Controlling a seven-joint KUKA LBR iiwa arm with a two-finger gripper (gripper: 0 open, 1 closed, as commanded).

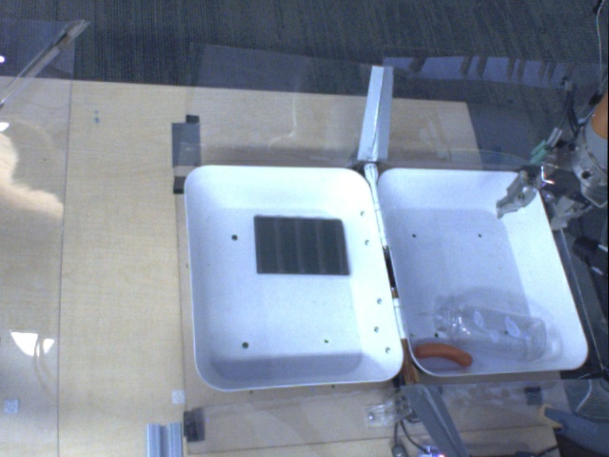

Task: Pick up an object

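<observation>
1. Nearest the camera, in the front corner of the right bin (571, 303), lies a small orange-red sausage-shaped object (442, 355), smooth and rounded at both ends, resting on the white floor close to the front rim.
2. Its long axis runs roughly left to right, along the front rim, with the right end dipping slightly toward the camera.
3. Just behind and to the right of it lies a clear plastic bottle (493, 328) on its side; it is hard to make out against the white floor, and its outline is only faintly visible. Its long axis also runs about left to right, and it sits near the orange object without clearly touching it.
4. Left of these, the left bin (205, 284) carries a dark ribbed rectangular patch (301, 246) on its floor, lying flat, long side left to right.
5. Farther back, the gripper (521, 194) hangs at the far right corner of the right bin, over the rim area. Both objects lie well apart from it, toward the front of the bin.
6. Whether the jaws are open or closed I cannot tell; nothing shows between them.
7. A grey upright strip (375, 112) rises behind the seam between the two bins.
</observation>
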